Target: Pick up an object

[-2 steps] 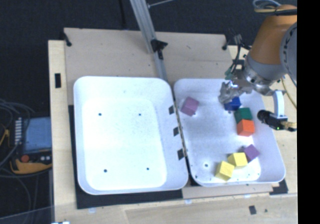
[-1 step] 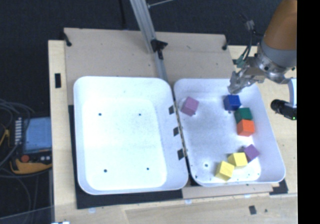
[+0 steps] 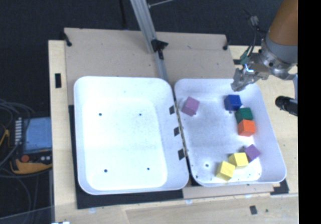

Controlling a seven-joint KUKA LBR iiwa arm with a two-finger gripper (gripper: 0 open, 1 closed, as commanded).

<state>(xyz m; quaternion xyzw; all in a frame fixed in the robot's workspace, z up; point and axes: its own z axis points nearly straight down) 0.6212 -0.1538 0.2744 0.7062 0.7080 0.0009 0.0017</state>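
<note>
Pincer (image 3: pixel 239 83) hangs just above the right bin's (image 3: pixel 210 118) far rim; you cannot tell how it is set. Blue block (image 3: pixel 232 101) lies just below it, touching the green block (image 3: pixel 245 114), so drop straight down, centred, clear of green

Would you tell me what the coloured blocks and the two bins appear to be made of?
The blocks, such as the blue block and orange block, look like matte painted wood or foam: flat colour, no shine. The right bin and left bin look like smooth white moulded plastic, judging by their rounded corners.
</note>
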